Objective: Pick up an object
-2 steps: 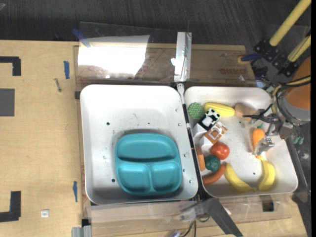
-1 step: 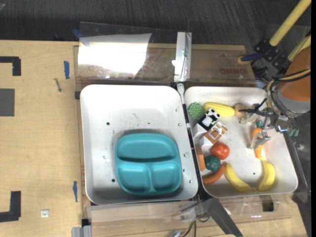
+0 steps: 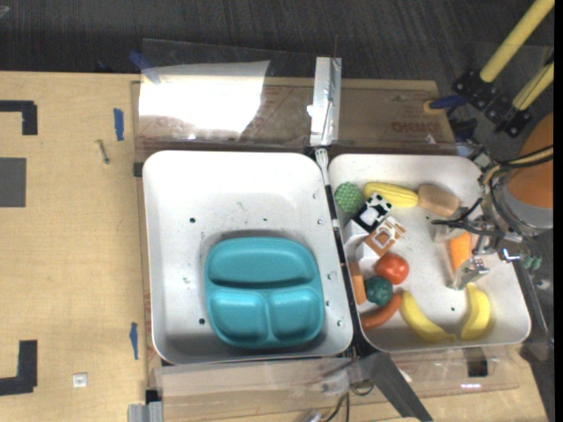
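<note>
Toy food, the likely pick for this task, lies heaped in the right bin (image 3: 440, 163), but going from the left: a teal divided tray (image 3: 262, 290) sits alone in the left bin (image 3: 176, 192), toward its near edge. Across the divider, a green bumpy ball (image 3: 348, 197) rests by the right bin's far-left corner, with a yellow corn cob (image 3: 392, 195) just beside it and a black-and-white cube (image 3: 376, 209) below. Near these lie a small orange-and-white box (image 3: 385, 236), a red tomato (image 3: 392, 268), a dark green piece (image 3: 379, 290) and a red-orange pepper (image 3: 380, 315). A curved yellow banana (image 3: 444, 322) spans the near edge. A tan bread-like piece (image 3: 438, 200) sits farther back, and an orange wedge (image 3: 459, 250) lies toward the right wall. The gripper (image 3: 475, 266) hangs low at the right side, next to the orange wedge; whether it is released or clenched I cannot tell, and nothing visibly sits in it. To do this well, it seems wise to aim at an isolated piece such as the wedge, centre over it, and descend straight, avoiding the bin wall and the banana's tip.
</note>
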Tool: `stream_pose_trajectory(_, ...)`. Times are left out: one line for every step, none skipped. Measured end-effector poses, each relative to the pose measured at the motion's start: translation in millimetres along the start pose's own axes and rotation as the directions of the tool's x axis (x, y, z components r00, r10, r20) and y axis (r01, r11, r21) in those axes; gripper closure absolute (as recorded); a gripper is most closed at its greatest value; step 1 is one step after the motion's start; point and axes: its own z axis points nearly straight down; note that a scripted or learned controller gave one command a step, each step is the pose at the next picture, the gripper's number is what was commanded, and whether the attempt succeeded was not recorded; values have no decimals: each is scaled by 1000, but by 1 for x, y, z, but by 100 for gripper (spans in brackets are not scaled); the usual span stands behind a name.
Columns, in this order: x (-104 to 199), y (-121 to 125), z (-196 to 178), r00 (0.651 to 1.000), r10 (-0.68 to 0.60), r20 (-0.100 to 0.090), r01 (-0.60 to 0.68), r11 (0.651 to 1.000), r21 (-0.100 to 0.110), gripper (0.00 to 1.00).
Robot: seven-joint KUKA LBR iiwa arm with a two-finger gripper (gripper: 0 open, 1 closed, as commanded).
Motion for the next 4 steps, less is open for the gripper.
stream_pose_trajectory(-5,-1,-14,1000,0,14,0,1000,6,100)
stream_pose_trajectory(-4,-1,-13,1000,0,12,0,1000,5,0)
stream_pose_trajectory(-19,0,1,998,62,2,-62,998,-1,0)
stream_pose_trajectory(2,2,0,995,102,2,-102,995,-2,0)
